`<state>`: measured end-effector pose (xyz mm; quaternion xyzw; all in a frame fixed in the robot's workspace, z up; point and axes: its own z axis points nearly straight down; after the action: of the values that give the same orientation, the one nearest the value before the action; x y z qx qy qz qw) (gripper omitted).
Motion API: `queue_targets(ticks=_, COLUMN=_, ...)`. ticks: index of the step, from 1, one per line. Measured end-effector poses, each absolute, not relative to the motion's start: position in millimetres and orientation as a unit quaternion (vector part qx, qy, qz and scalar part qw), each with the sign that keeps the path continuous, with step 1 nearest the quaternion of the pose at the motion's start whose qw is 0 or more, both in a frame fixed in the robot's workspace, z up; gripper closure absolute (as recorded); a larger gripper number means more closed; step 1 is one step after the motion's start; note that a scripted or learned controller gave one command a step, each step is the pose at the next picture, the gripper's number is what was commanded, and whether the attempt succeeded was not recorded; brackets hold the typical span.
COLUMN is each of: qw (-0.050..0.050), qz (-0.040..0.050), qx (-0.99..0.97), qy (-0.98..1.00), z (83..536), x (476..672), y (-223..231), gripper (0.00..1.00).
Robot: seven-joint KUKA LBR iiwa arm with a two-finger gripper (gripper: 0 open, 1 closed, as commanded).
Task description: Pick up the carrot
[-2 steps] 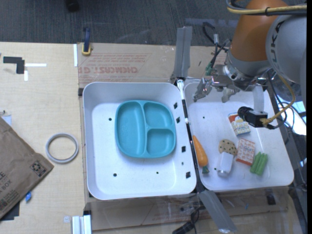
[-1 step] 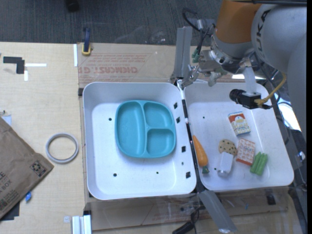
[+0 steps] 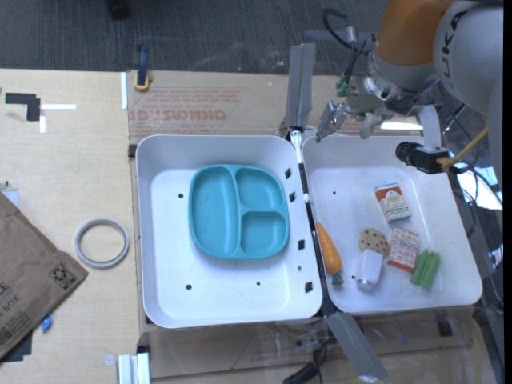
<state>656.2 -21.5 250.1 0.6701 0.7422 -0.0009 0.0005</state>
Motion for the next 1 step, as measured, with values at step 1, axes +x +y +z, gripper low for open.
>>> queue_targets(ticks=1, qw=-0.001, qz=-0.0017, qx=0.717, qy=0.697, z=218.5, x=658.5, y=-41.3, gripper=0.00)
